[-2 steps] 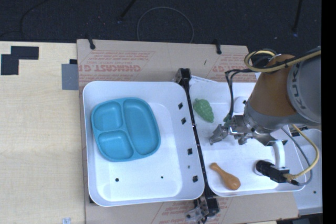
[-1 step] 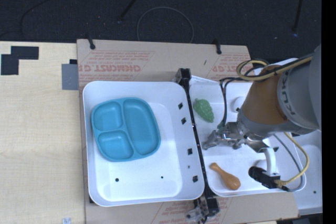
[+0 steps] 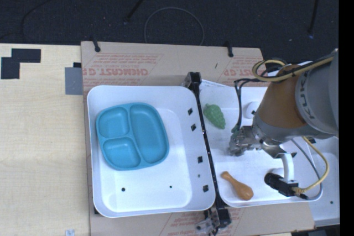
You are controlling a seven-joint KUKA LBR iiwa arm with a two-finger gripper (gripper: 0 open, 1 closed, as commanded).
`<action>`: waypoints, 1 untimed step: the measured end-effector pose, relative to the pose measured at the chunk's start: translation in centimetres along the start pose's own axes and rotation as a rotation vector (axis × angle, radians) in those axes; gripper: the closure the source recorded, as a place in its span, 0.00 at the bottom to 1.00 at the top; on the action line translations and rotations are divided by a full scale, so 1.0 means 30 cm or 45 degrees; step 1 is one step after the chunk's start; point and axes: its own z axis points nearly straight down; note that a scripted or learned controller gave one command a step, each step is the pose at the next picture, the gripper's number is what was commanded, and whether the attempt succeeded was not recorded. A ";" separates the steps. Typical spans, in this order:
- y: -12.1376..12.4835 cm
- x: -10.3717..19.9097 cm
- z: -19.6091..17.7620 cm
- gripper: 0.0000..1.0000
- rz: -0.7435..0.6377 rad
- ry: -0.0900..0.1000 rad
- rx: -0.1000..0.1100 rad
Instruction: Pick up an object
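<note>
Plate (image 3: pixel 133 135) in L bin (image 3: pixel 110 196); leaf (image 3: pixel 214 116), drumstick (image 3: pixel 238 185) in R bin (image 3: pixel 221 160).

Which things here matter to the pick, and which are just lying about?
In play, beside the gripper in the right white bin: green bumpy toy; orange-brown club-shaped toy.
Lying about, in the left white bin: light blue three-compartment plastic plate.
</note>
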 end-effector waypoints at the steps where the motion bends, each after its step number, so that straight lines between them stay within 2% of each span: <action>1: -0.011 0.003 -0.207 1.00 -0.009 -0.001 -0.006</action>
